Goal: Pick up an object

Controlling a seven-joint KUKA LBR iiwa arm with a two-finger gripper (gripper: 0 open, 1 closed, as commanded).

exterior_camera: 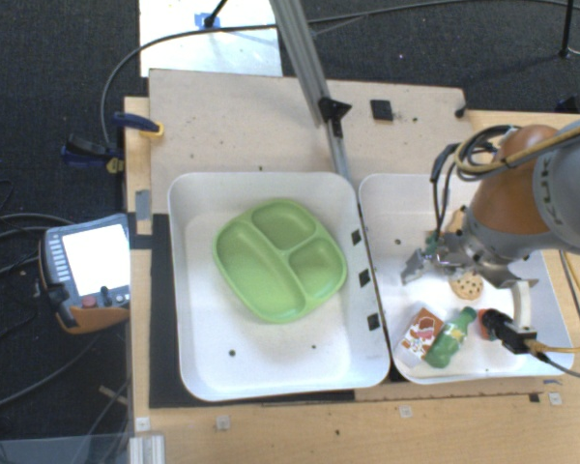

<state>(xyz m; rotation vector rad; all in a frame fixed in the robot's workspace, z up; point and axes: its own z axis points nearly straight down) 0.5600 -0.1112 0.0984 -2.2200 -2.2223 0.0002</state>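
Note:
My gripper (422,260) hangs over the left-middle part of the right bin (387,211), at the end of the grey and orange arm (522,196) that reaches in from the right. Just right of it lies a round brown cookie (469,284), partly under the wrist. Nearer the front of this bin a green bottle (448,339) lies beside a red and white box (421,333), and a small red object (487,322) sits to their right. Nothing visible is held by the gripper.
The left bin (198,356) holds a green divided plate (280,259). A grey pole (304,51) slants down to the ridge between the bins. A teach pendant (89,269) and cables lie on the floor at the left.

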